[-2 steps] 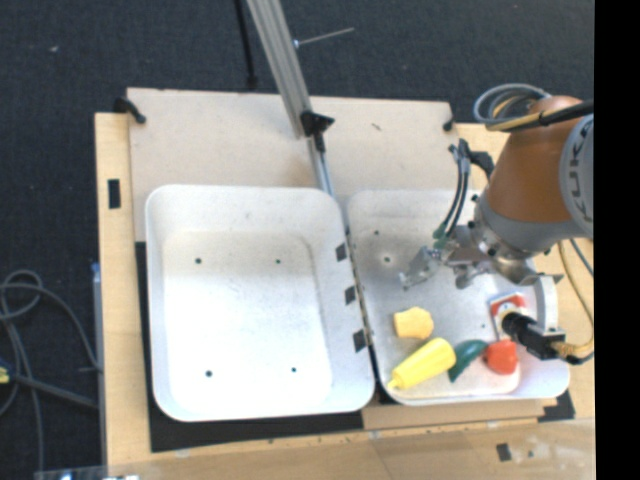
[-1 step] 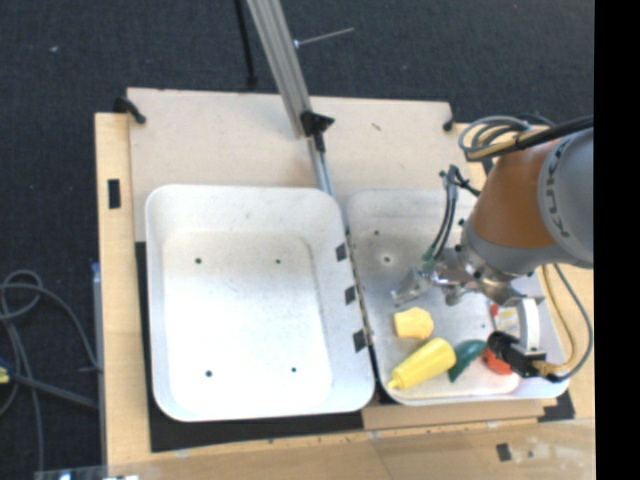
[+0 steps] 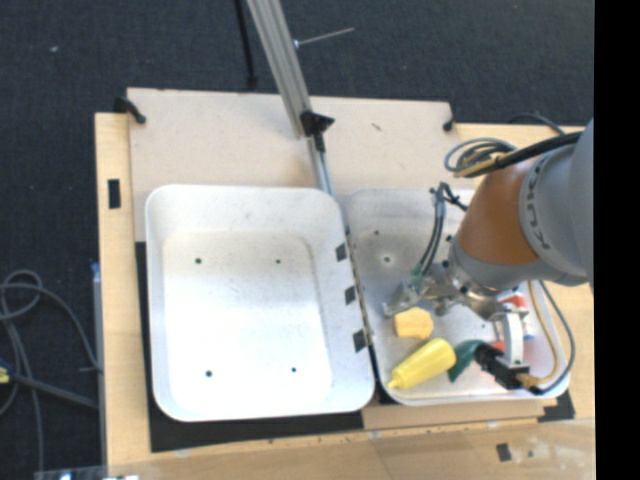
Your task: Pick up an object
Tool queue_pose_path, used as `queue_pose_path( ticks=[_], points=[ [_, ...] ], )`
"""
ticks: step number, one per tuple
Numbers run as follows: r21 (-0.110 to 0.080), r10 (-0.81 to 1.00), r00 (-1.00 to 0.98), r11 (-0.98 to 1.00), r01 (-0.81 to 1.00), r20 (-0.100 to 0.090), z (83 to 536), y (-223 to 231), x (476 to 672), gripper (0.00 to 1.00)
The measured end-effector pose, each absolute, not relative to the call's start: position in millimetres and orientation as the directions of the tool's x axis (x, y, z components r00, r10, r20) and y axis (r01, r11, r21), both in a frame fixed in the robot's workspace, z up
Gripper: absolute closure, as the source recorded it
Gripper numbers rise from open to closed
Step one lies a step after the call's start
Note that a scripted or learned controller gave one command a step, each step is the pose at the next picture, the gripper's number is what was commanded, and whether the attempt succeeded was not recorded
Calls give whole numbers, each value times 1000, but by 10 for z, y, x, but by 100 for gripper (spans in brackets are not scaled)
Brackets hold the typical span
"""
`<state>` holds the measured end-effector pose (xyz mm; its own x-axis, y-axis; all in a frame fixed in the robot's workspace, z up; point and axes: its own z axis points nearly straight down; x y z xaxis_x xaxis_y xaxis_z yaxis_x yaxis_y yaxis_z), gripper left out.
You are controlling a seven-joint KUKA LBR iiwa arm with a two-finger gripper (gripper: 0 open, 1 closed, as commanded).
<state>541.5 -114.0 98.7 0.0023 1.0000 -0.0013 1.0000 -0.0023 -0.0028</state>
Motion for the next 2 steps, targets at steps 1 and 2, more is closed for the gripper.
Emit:
queue_pose_path(
  ticks=[1,2],
  points=[
    [5,1000,9,-9,1000,0,1120,-1145,5436,100],
    [7,1000,5,-5,1000,-2,1567,-1207,5479,100]
  ],
)
